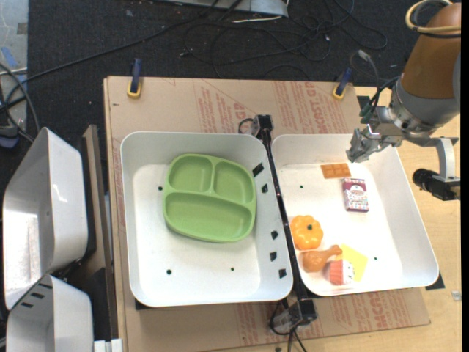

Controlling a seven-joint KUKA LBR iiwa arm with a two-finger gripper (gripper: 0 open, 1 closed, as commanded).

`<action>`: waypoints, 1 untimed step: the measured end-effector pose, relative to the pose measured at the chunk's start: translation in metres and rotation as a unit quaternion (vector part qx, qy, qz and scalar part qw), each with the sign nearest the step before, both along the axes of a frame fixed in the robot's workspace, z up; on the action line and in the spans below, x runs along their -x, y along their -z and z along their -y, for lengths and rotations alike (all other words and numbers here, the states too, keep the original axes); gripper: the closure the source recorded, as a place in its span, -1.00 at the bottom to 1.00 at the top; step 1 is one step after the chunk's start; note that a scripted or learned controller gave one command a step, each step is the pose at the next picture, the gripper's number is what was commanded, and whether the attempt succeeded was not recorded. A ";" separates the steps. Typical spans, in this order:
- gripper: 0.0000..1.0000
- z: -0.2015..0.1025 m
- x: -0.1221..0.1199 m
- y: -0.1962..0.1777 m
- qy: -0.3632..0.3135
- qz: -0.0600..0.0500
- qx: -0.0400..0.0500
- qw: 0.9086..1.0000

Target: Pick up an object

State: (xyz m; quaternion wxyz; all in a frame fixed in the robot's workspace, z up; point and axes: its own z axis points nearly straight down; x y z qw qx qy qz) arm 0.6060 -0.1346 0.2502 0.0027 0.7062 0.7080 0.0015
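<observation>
Gripper (pixel 360 147): hung over the far edge of the right bin (pixel 410 218), just beyond the cracker; whether it was open or shut could not be told.
Cracker (pixel 335 171): small orange rectangle, flat, long axis running left to right across the bin.
Small box (pixel 355 195): pink and white, lying flat near the cracker, long axis pointing from far to near.
Pumpkin (pixel 307 230): orange, near the bin's left wall.
Drumstick (pixel 320 258): thin end pointing up and right.
Strawberry piece (pixel 338 272): touching a yellow wedge (pixel 357 259).
Left bin (pixel 139 196): held a green divided plate (pixel 211 197).
</observation>
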 end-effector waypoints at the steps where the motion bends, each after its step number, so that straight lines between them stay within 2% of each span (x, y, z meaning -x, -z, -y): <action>1: 1.00 -0.044 0.012 0.009 -0.002 -0.004 -0.001 1.000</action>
